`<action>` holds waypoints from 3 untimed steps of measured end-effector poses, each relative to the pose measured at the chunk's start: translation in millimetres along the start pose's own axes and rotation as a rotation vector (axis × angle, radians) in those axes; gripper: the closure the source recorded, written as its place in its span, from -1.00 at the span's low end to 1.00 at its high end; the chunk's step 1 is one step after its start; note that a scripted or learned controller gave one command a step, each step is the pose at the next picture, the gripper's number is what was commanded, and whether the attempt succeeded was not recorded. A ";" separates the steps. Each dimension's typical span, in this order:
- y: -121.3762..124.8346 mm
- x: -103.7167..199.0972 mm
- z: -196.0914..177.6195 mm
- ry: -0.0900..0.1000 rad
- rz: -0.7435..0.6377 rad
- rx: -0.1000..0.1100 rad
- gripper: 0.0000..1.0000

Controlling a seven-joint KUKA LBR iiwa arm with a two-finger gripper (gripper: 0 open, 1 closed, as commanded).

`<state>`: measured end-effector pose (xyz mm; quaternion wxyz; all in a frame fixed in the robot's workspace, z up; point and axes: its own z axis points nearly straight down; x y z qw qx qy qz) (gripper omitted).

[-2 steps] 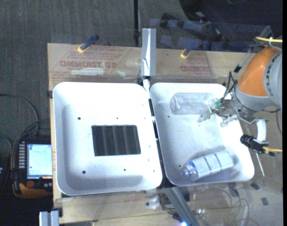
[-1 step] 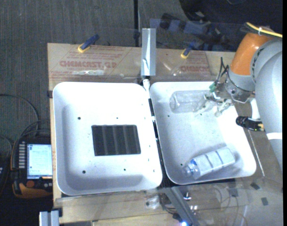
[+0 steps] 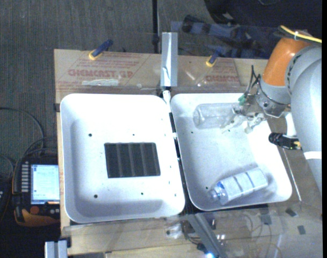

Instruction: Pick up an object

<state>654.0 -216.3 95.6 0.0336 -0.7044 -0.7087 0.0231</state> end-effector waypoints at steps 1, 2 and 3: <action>1.6 7.1 2.7 -0.053 -0.545 -0.027 -1.00; 1.0 24.0 2.9 -0.051 -0.481 -0.026 -1.00; -1.1 67.3 -2.4 -0.031 -0.288 -0.019 -1.00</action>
